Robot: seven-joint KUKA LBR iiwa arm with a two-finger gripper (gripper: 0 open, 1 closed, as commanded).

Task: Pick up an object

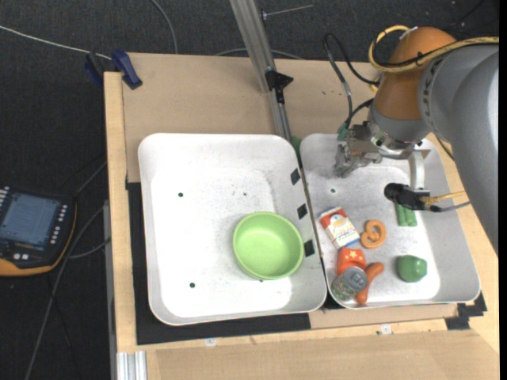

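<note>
My gripper (346,163) hangs over the far left part of the right bin (455,252), above bare white floor. Nearer the front of that bin lie a small white, orange and red carton (339,228), an orange ring-shaped piece (373,233), a red-orange block (351,258), a round tin (348,284), an orange carrot-like piece (370,275) and a green rounded object (411,268). A green stick (406,215) lies to the right of the gripper. All of these lie apart from the gripper.
A light green bowl (268,245) sits at the front right of the left bin (170,212). A slanted metal pole (257,38) rises behind the bins. A handheld pendant (32,228) lies off the bench at the left.
</note>
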